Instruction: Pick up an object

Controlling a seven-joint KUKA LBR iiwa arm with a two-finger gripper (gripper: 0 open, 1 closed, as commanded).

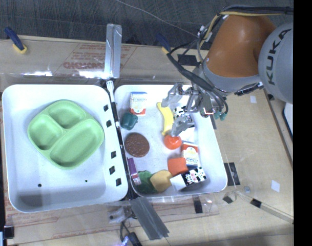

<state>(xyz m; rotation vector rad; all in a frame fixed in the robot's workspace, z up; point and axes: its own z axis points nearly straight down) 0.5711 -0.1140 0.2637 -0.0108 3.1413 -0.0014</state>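
The right bin (212, 137) was crowded along its near and right walls, where an orange block (177, 165), a yellow lump (160, 180) and small cartons (192, 164) sat close together, leaving open floor only around the brown disc (137, 144) toward its left. The left bin (12, 152) carried a green divided plate (66, 132) with bare floor along its near edge. The arm reached in from the right over the right bin's far right corner, the jaws (177, 121) hanging over the yellow banana (166, 118) beside an orange ball (172, 142); whether they were spread could not be told.

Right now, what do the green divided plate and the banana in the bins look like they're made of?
The green divided plate looks like moulded plastic: one even colour, rounded compartment walls, a soft matte sheen. The banana looks like a plastic toy: flat, uniform yellow with no spots, though the view leaves that open.
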